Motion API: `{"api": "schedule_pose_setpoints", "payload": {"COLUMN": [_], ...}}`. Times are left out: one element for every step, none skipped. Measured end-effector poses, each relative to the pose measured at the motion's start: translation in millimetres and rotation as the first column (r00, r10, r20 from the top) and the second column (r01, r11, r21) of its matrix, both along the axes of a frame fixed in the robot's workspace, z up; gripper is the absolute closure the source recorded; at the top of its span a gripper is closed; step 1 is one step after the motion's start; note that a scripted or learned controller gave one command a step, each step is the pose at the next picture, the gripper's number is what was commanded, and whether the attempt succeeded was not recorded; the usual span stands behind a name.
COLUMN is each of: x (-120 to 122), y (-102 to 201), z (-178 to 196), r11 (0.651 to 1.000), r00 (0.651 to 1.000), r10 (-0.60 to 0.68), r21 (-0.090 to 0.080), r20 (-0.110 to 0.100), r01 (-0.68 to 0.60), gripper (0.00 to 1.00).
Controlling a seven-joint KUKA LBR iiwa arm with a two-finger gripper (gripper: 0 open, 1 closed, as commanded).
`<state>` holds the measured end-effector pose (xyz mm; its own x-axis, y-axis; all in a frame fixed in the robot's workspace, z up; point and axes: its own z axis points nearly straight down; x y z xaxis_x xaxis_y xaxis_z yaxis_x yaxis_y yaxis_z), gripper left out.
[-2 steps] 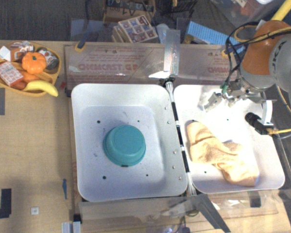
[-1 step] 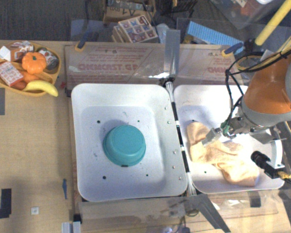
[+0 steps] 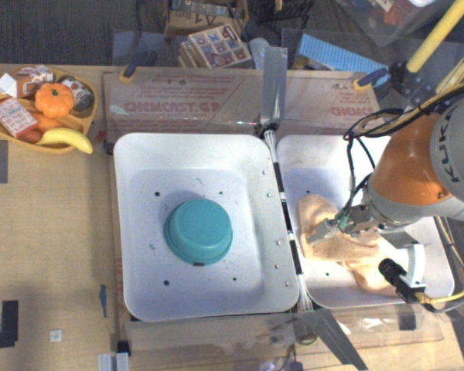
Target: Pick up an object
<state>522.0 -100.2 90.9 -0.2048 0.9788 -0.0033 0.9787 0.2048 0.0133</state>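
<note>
Your gripper (image 3: 325,234) sits low on the tan cloth (image 3: 348,246) in the right bin (image 3: 294,149), positioned to grasp; I cannot tell its opening.

From my seat, the arm (image 3: 417,168) covers part of the tan cloth (image 3: 325,222) near the right bin's (image 3: 317,157) far edge, and I cannot make out the gripper (image 3: 334,227) fingers against it.

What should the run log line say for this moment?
gripper: low in right bin, at tan cloth | grasp: cannot tell | teal bowl: left bin
</note>
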Motion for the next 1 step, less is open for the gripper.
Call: {"api": "schedule_pose_setpoints", "payload": {"x": [1.4], "y": [-3.1], "z": [11.5], "r11": [1.0], "r00": [1.0], "r10": [-0.007], "r21": [-0.001], "r20": [0.007], "r01": [0.007], "gripper": [1.0]}}
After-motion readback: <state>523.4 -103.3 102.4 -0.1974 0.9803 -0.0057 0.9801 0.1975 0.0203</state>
